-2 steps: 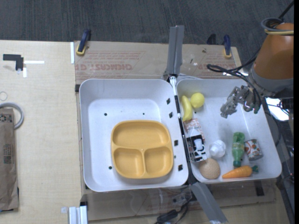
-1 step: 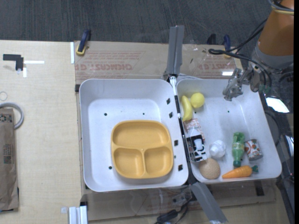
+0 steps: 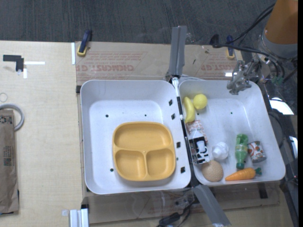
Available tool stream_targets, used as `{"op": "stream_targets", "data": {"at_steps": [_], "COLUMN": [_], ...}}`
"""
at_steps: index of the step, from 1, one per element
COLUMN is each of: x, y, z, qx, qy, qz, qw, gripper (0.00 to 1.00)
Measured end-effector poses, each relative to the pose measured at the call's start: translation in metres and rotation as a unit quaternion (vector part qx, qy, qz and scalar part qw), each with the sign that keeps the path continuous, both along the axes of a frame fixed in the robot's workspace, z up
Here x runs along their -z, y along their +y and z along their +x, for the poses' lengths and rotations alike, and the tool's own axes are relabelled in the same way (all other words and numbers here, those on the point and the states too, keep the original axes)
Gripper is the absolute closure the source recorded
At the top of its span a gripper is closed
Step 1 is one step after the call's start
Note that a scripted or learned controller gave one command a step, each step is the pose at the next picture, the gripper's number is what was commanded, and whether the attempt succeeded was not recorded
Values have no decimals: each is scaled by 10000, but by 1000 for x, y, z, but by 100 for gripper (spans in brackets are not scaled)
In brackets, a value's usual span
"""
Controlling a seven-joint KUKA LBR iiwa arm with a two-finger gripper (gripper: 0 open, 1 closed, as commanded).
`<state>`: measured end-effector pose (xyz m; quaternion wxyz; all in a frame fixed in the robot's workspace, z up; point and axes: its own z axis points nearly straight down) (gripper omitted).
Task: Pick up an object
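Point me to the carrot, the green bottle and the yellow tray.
carrot [image 3: 241, 175], camera view, middle of the orange body.
green bottle [image 3: 242, 149], camera view, middle of the bottle's body.
yellow tray [image 3: 143, 132], camera view, bare floor of the long upper compartment.

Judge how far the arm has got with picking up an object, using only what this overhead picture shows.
Done: nothing looks lifted; the carrot, green bottle, small can, lemon and banana all lie in the right bin. In hand: the gripper hangs over that bin's far right corner, nothing seen between its fingers. Left: choosing an object, descending, grasping and lifting.
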<state>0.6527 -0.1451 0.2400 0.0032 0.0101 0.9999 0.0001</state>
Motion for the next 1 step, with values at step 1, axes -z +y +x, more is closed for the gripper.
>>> {"op": "stream_targets", "data": {"at_steps": [1], "x": [-45], "y": [-24], "z": [-3], "qx": [-1124], "qy": [0], "qz": [-4], "qw": [9937], "gripper": [100]}}
